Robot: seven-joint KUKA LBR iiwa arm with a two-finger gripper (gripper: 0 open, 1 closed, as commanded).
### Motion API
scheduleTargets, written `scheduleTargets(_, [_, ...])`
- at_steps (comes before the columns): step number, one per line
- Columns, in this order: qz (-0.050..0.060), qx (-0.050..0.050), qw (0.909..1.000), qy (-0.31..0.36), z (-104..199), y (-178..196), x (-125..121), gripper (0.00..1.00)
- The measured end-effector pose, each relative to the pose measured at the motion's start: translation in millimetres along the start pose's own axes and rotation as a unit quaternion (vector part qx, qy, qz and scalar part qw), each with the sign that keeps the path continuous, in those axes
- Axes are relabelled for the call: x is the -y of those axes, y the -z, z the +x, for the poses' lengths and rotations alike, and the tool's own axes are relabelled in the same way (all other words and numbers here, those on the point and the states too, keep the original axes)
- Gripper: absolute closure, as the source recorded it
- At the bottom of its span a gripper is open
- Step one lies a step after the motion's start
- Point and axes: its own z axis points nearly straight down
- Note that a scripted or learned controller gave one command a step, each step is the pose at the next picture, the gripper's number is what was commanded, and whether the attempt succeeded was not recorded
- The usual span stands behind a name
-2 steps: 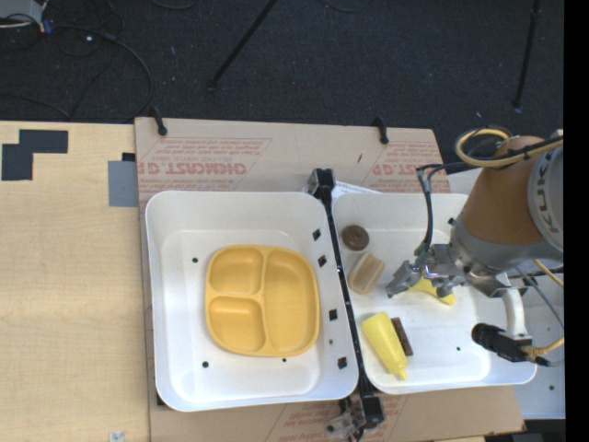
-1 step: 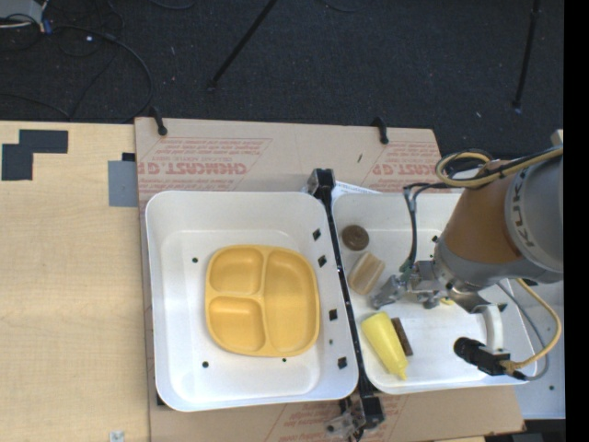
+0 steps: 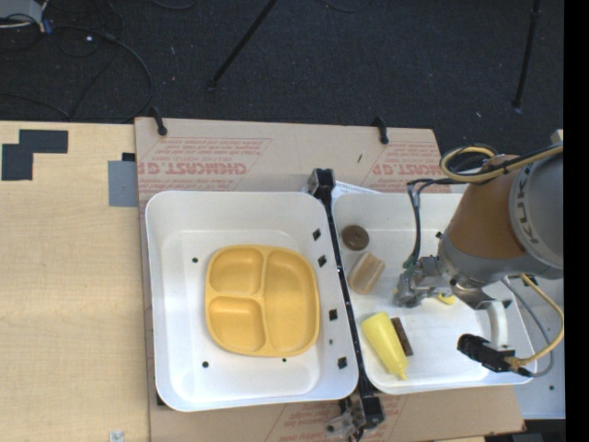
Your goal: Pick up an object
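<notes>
Status: nothing picked up yet, as far as I can see. All loose items are sitting on the bin floors.

Arm (image 3: 497,224) comes in over the right edge of the right bin (image 3: 442,383). End effector (image 3: 414,288) is low over the middle of that bin. From this slant I can't tell how far open it is, and I can't see anything in its grip.

Right bin contents:
- tan block (image 3: 366,272), near the left wall, about mid-length. It's just beside the end effector on its left and looks apart from it, not touching.
- brown disc (image 3: 355,238), toward the back left corner, just behind the block.
- yellow wedge (image 3: 385,343), near the front edge, left of centre, lying slanted.
- dark bar (image 3: 402,336), lying against the right side of the wedge.

The left bin (image 3: 175,247) holds a yellow divided plate (image 3: 262,299), roughly centred, well apart from the end effector. Both bins sit toward the right end of the worktop (image 3: 64,293).

My read is that the tan block is the likely target, since it's the closest thing to the end effector. I'd call this the approach stage. Still to do: line up over one item, close on it, lift it clear of the bin floor. I won't count it as a grasp until I see something actually held and off the floor.

Risk: block and disc sit close together near the wall, so there's little room on that side.
</notes>
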Motion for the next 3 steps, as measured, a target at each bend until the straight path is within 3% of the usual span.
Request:
scheduleTargets(2, [-0.003, 0.001, 1.0000, 0.002, -4.7, 109.2, -13.4, 1.00])
scheduleTargets(3, [-0.002, 0.001, 1.0000, 0.002, -5.3, 119.2, -13.5, 1.00])
